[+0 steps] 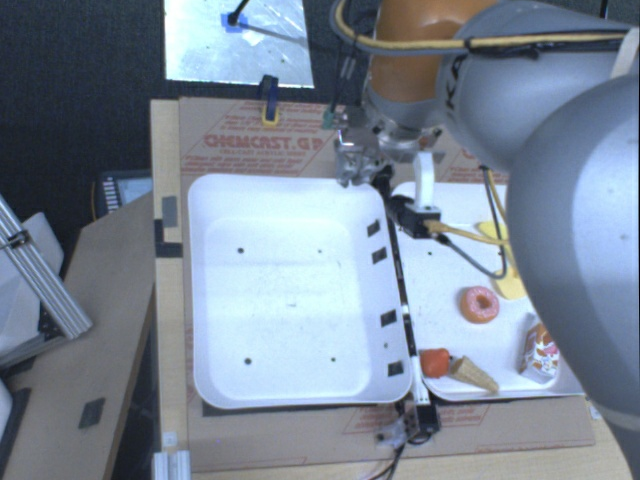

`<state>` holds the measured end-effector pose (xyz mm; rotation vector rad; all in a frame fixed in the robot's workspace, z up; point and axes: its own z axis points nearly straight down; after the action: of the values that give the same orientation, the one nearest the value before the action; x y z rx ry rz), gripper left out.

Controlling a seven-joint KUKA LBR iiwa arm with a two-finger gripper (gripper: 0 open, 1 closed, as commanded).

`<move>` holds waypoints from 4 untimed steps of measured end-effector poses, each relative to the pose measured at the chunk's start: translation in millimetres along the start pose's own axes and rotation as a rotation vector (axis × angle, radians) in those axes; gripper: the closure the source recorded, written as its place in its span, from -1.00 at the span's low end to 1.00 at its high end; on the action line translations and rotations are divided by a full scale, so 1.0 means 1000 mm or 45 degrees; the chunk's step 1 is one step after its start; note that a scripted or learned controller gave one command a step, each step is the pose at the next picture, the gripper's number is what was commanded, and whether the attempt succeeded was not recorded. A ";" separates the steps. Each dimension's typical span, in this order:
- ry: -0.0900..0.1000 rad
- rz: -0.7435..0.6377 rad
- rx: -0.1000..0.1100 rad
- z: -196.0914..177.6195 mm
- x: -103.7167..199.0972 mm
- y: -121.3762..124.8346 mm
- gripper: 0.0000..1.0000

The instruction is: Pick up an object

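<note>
In the right bin lie a pink doughnut, an ice-cream cone with an orange piece at its wide end, and a small white and orange packet. A yellow object is partly hidden under the arm. My gripper hangs over the far end of the divider between the two bins, well away from the doughnut and cone. Nothing shows in its grasp. The large grey arm covers the right bin's far right side.
The left bin is a shallow white tray with small dark dots on its floor. Black clips line the divider. Both bins rest on cardboard. A shiny metal sheet lies behind it.
</note>
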<state>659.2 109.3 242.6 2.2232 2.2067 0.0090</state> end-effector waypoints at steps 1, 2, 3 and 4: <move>-0.003 0.001 -0.015 -0.157 -0.100 0.014 1.00; 0.004 -0.018 0.011 -0.126 -0.053 0.011 1.00; 0.001 -0.009 0.017 -0.074 -0.076 0.010 1.00; 0.003 -0.016 0.010 -0.078 -0.058 0.011 1.00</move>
<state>668.8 51.8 321.1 2.2148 2.2258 0.0032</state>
